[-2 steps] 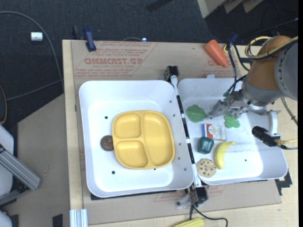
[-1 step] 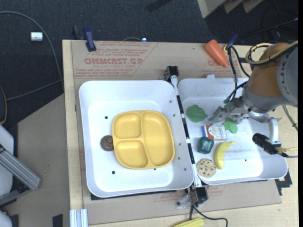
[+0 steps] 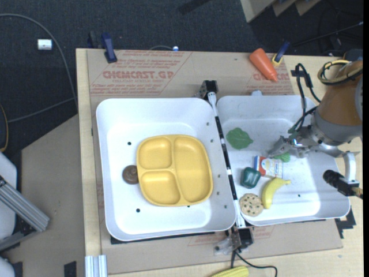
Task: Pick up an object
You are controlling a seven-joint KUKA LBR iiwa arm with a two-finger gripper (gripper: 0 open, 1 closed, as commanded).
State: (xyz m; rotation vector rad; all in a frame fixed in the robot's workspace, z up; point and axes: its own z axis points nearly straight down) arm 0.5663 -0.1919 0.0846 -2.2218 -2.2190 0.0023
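We're looking at an early stage, as far as we can judge: nothing is lifted, every obj. is lying on a bin floor. In the right bin [image 3: 323, 203] we're seeing a green leaf-shaped piece [image 3: 238, 137] near the top left, a small white carton w/ red and blue print [image 3: 270, 166] in the middle, a teal block [image 3: 250, 178] just beside it, a banana [image 3: 272, 190] below, and a cookie [image 3: 250, 204] touching the front wall area. The left bin [image 3: 115, 131] is holding a yellow divided plate [image 3: 173, 169] w/ a brown round thing [image 3: 130, 174] tucked at its left edge.

So the grasp and the lift are both left to do.

The arm is reaching in from the right, orange band up, wrist bending down over the right bin. The gripper [image 3: 283, 149] is hanging low, just above and right of the carton, near it but whether touching we can't say. Its tip is blurring into the bin, so we cannot tell if it's open or closed; nothing is visibly held. The carton looks like the likeliest target, tho that's our guess.
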